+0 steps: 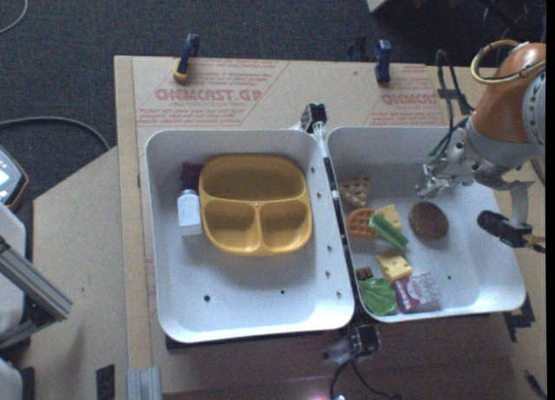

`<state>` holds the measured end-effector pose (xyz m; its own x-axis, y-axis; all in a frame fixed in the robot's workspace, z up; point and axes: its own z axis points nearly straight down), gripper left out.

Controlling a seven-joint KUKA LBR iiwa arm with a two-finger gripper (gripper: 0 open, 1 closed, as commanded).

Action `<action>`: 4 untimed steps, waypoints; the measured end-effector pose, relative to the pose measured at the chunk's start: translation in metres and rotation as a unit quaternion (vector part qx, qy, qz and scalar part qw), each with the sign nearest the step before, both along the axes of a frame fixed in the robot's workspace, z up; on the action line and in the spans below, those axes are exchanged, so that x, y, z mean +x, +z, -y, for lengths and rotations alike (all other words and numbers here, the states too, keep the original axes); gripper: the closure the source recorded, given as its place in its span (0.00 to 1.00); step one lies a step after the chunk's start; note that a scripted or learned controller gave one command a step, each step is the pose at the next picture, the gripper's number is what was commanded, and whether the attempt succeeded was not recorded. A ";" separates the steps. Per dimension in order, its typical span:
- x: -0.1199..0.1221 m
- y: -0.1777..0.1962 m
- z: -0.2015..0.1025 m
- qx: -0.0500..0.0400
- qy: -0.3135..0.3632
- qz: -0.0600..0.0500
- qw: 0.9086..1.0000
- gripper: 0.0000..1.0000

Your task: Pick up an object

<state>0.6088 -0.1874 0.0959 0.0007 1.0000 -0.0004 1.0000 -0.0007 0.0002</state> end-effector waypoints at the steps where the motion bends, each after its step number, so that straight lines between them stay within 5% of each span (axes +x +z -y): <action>1: -0.007 0.050 -0.004 -0.001 0.000 0.003 1.000 1.00; 3: 0.005 0.131 -0.005 -0.001 0.001 0.003 1.000 1.00; 4: -0.021 0.140 -0.044 0.001 0.002 -0.001 1.000 1.00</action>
<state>0.5873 -0.1439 0.2358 -0.0035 1.0000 0.0023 1.0000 0.0035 -0.0026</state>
